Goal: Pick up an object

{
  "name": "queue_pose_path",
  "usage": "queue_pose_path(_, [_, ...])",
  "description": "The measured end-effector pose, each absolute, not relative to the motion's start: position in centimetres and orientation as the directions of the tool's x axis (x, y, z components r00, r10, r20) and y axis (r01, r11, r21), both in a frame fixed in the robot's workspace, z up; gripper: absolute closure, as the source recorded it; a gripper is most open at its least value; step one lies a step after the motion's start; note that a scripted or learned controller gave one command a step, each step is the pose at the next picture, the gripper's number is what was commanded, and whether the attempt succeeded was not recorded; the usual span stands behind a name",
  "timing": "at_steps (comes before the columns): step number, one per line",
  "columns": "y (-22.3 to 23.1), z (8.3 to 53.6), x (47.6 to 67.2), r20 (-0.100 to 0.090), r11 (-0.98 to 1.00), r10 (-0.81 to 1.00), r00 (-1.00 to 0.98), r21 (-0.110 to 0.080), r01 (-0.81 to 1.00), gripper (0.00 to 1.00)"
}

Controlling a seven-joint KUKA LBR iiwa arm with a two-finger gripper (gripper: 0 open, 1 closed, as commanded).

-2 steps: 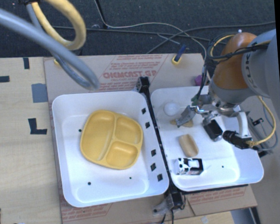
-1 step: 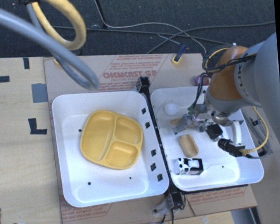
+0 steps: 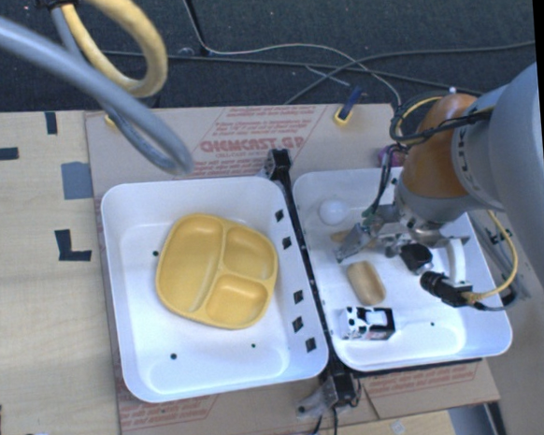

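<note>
bread roll (image 3: 365, 281) lies in the right bin (image 3: 469, 342) just below the gripper (image 3: 372, 240); can't tell the claw's state; it grips nothing visible.

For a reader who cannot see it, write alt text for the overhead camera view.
A grey robot arm with an orange band reaches from the right, its claw low over the right white bin, above a tan bread-like piece, with a white ball and a small black-and-white toy nearby. The left white bin holds a yellow divided plate.
</note>
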State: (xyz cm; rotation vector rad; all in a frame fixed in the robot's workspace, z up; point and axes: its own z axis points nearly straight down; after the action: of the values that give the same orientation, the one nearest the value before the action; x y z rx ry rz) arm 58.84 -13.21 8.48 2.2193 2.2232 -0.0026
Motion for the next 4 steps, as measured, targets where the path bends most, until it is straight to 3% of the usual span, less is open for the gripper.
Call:
queue_pose_path(1, [-13.2, 9.6, 58.9, -0.003, 0.002, 1.0, -0.002, 0.002, 1.0, 1.0])
queue_pose_path(4, [-14.9, 23.9, 58.9, -0.002, 0.001, 1.0, -0.001, 0.004, 1.0, 1.0])
